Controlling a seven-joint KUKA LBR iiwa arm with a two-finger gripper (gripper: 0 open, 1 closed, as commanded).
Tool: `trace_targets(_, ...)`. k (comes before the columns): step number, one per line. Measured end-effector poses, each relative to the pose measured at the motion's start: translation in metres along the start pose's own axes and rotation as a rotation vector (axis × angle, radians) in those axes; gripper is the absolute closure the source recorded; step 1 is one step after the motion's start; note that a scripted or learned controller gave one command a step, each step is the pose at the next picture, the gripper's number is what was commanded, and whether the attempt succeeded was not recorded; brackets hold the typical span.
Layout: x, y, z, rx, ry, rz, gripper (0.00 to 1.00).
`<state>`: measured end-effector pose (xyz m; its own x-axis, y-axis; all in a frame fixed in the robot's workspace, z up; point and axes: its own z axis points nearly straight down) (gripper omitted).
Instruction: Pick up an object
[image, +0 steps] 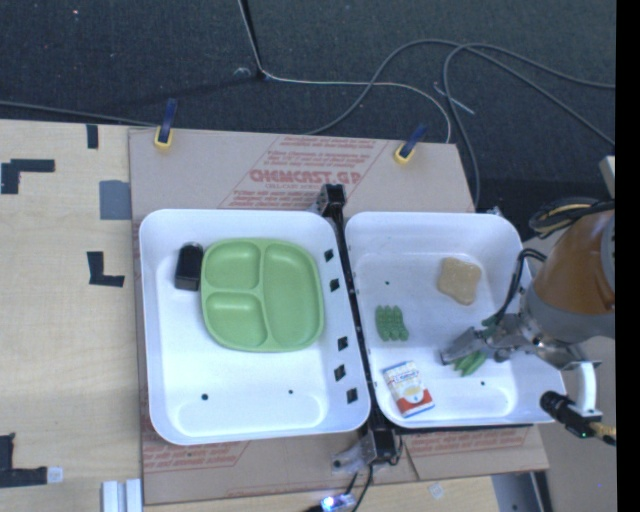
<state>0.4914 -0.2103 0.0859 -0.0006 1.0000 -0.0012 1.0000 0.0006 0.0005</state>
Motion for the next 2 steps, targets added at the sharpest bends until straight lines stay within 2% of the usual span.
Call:
trace_targets(1, 0.0, 0.0, -0.01, -0.001, -0.002, 0.0, 1.0)
trace_targets(2, 0.008, 0.003, -0.069, -0.003, 0.0, -0.001, 1.0)
